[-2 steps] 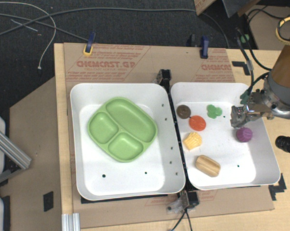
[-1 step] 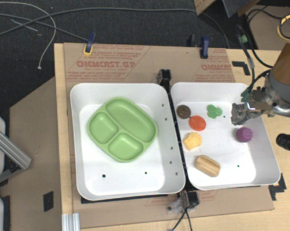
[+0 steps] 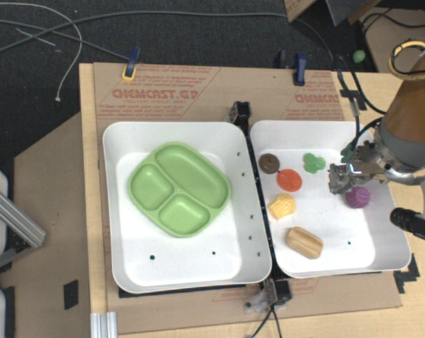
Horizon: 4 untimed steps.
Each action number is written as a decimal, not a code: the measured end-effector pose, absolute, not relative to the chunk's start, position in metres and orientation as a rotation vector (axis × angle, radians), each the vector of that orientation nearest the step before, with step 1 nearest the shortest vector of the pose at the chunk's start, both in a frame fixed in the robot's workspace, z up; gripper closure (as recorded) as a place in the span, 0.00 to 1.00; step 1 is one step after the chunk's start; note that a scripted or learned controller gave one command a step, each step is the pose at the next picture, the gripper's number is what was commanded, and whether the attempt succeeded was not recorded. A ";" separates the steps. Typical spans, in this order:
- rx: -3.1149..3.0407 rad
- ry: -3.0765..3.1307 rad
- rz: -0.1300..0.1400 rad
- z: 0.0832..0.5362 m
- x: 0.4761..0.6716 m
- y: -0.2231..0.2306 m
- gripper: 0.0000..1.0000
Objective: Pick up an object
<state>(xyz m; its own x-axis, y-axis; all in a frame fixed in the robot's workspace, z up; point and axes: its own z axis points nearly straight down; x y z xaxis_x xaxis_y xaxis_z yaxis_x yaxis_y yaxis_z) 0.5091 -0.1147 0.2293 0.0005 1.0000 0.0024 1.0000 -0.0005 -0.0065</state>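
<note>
While I watch from above, nearest me the tan bread piece [image 3: 304, 242] lies at six o'clock in the right bin [image 3: 381, 259]. Farther back, the gripper [image 3: 342, 179] hovers beside the purple item [image 3: 358, 197] at three o'clock; I cannot tell the jaws' state. It looks light, rounded, slippery; I'd pinch its middle.
</note>
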 end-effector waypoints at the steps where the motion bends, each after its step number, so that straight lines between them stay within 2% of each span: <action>1: -2.216 -2.215 0.006 0.171 0.499 -0.113 0.00; 2: -2.218 -2.216 0.003 0.120 0.503 -0.104 0.00; 3: -2.222 -2.218 -0.002 0.133 0.504 -0.104 1.00; 4: -2.223 -2.225 -0.004 0.177 0.505 -0.107 1.00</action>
<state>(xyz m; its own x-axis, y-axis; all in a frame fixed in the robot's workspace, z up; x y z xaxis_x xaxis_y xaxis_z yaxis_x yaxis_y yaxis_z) 0.5048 -0.1074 0.1768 -0.0006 1.0000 -0.0009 1.0000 0.0006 0.0046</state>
